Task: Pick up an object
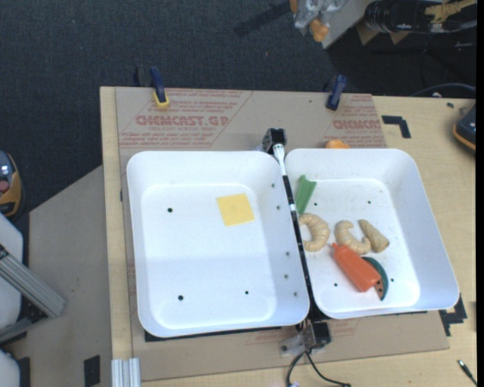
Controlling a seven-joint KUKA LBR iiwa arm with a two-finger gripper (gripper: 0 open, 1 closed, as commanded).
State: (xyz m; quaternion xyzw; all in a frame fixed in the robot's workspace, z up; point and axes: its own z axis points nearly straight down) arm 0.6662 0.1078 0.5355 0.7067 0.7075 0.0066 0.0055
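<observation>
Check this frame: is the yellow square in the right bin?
No, the yellow square lies alone in the left bin.

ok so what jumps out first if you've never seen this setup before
Probably the yellow square, lying alone in the left bin. Next, the cluster in the right bin: an orange carrot-like piece near the front, pale curled pieces just behind it, and a green strip against the wall where the two bins meet. The gripper sits far off at the top edge, well away from both bins.
</observation>
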